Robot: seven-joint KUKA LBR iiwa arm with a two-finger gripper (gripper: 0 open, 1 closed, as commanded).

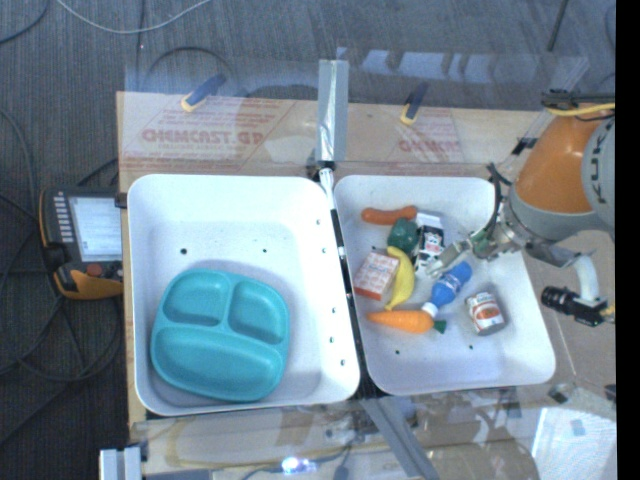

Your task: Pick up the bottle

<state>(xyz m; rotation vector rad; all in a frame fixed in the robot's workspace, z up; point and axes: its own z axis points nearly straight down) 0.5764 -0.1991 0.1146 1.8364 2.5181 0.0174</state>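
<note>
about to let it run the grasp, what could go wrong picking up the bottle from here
1. The bottle lies tilted among clutter; its cap end touches the carrot, so fingers may snag it.
2. The banana and can flank it, leaving little room.
3. The gripper sits by its upper end, risking a slipping grasp.

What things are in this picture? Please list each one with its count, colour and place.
Bins: two, white, side by side on the bench.
Tray: one, teal, with compartments, in the left bin.
Bottle: one, blue with white cap, lying in the right bin.
Banana: one, yellow, right bin, beside the bottle.
Carrots: two, orange; one below the banana, one at the bin's far side.
Box: one, red and white, left of the banana.
Can: one, silver with red label, right of the bottle.
Handheld controller: one, black and orange, left of the bench.
Gripper: one, over the right bin, just above the bottle.
</note>
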